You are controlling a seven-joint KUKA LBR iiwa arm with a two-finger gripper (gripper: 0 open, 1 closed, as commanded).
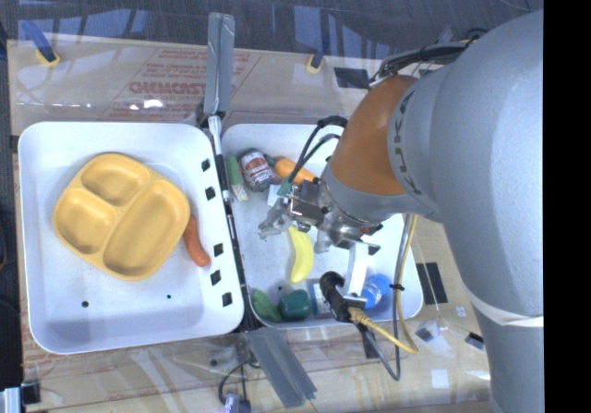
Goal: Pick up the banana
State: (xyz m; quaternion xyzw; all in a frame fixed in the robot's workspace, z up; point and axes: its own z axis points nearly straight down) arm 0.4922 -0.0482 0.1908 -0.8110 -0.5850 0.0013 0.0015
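Note:
The yellow banana [301, 259] lies in the right bin [247, 245], running roughly up and down near the bin's middle. My gripper [300, 228] hangs directly over the banana's upper end, below the arm's orange band. It is open: one metal finger [271, 221] stands to the left of the banana's top and the other to its right. The banana still rests on the bin floor, and its upper tip is partly hidden under the gripper body.
The right bin also holds a brown can [254, 168], an orange piece [285, 165], green items [282, 305] at the front, and a blue item [375, 291] beside a white one. The left bin [55, 319] holds a yellow divided plate [120, 213] and an orange carrot-like piece [195, 245].

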